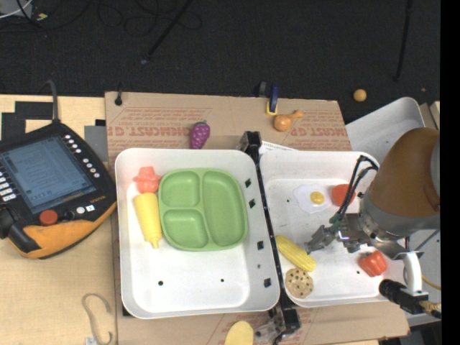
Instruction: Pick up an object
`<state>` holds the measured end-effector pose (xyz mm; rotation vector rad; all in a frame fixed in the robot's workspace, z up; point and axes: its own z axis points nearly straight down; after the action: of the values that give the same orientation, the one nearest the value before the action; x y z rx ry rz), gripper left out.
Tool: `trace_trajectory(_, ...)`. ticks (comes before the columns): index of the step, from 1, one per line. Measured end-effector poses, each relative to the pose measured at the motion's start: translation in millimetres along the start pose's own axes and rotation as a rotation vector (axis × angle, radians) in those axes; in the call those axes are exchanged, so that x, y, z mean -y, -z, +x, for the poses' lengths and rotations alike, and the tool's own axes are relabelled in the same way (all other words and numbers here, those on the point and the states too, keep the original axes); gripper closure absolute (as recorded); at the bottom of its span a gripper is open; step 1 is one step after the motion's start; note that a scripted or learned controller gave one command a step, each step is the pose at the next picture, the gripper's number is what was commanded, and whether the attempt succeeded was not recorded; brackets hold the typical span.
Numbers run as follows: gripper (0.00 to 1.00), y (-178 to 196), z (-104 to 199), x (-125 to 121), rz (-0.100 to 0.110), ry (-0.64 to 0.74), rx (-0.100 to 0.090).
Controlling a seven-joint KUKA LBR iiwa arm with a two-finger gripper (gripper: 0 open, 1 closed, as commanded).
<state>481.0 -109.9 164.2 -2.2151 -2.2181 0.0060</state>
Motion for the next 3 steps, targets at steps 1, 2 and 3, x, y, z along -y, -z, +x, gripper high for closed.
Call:
trace_trajectory(1,0.00,-56,0,-9,-0.003,0.001,-0.004)
trace_trajectory(2,0.00,-71,1,-13,-0.016,-0.002,0.000)
trace_trajectory(3,1.00,-66,-2,-9,-0.003,-0.014,0.001)
